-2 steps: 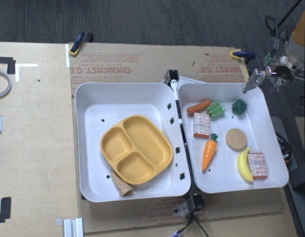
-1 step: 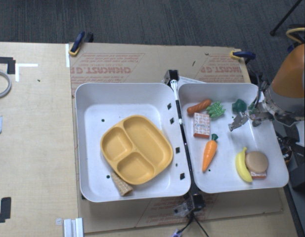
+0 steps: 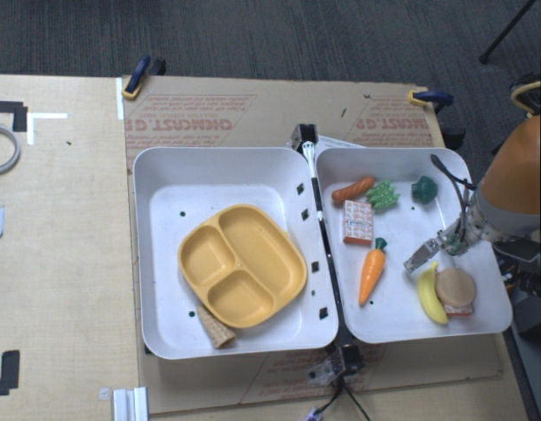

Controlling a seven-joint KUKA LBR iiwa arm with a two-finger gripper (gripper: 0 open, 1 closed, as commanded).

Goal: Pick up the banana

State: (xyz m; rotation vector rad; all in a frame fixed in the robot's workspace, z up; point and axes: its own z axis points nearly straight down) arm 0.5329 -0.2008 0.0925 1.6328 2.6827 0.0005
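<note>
The banana [image 3: 431, 299] is yellow and lies in the right bin [image 3: 393, 323] near its front right corner, pointing roughly front to back. A toy burger [image 3: 455, 289] rests against its right side. My gripper [image 3: 430, 254] hangs low just over the banana's far end, reaching in from the right under the grey and orange arm [image 3: 516, 182]. Nothing yellow is lifted; the banana lies flat on the bin floor.
The right bin also holds a carrot [image 3: 371, 272], a small red and white carton [image 3: 358, 221], an orange sausage [image 3: 353, 189], a green leafy piece [image 3: 382, 196] and a broccoli [image 3: 424, 189]. In the left bin [image 3: 156, 235] sit a yellow divided plate [image 3: 242, 266] and a brown cracker [image 3: 216, 328].
</note>
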